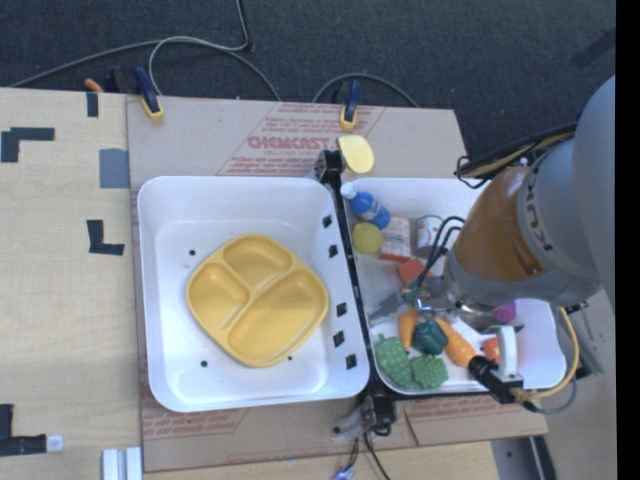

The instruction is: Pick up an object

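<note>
A: Where is the arm [545, 218] right now?

B: It reaches in from the right, its orange band above the right bin [535, 363]. The gripper [425, 308] is down among the toys in the middle of that bin.

A: Is it holding anything?

B: I cannot tell. The wrist hides most of the gripper, and nothing shows clearly whether it is spread or clenched. A dark teal toy [431, 337] sits just below it, very near, but I can't say they touch.

A: What else lies in that bin?

B: An orange carrot-like piece [457, 343] just beside the teal toy on its right, and another small orange piece [406, 325] on its left. Two green bumpy toys [410, 368] lie side by side at the near edge. Toward the far end there is a blue toy [368, 207], a yellow ball [366, 238] below it, and a red piece [410, 269] near the arm. A bit of pink [505, 313] peeks out by the wrist.

A: And the left bin [165, 298]?

B: It holds a yellow divided plate [258, 298], three compartments, lying flat in the middle, well apart from the arm.

A: Anything outside the bins?

B: A pale yellow disc [356, 154] rests on the cardboard sheet [270, 138] just beyond the divider between the bins. Two clamps [148, 93] with yellow tips pin the cardboard to the bench [50, 298].
</note>
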